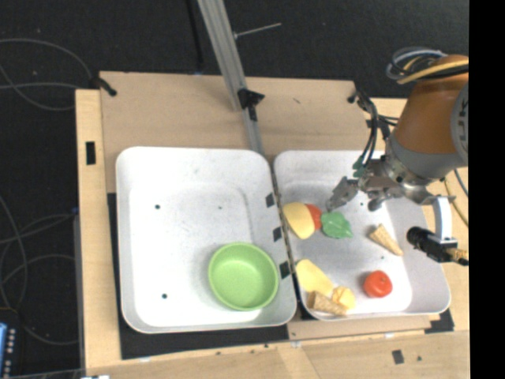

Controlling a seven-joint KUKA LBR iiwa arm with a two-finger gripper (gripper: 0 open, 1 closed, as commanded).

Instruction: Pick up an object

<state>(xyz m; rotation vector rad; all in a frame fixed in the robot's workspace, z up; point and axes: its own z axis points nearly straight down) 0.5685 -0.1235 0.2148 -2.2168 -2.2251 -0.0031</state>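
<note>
The shallow white left bin (150,180) carries a round green plastic bowl (243,275) near its front right corner. In the right bin (426,290), a yellow-and-red rounded toy (300,219) lies at the left edge, touching a green leafy piece (337,226). The hand (357,196) hovers just above it, fingers spread wide. A straight descent centred on the green piece is advised.

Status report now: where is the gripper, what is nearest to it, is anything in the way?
Gripper low over right bin, nothing seen held. Green toy just below it, nearest. Yellow-red piece close beside green toy, could crowd a grasp.
</note>
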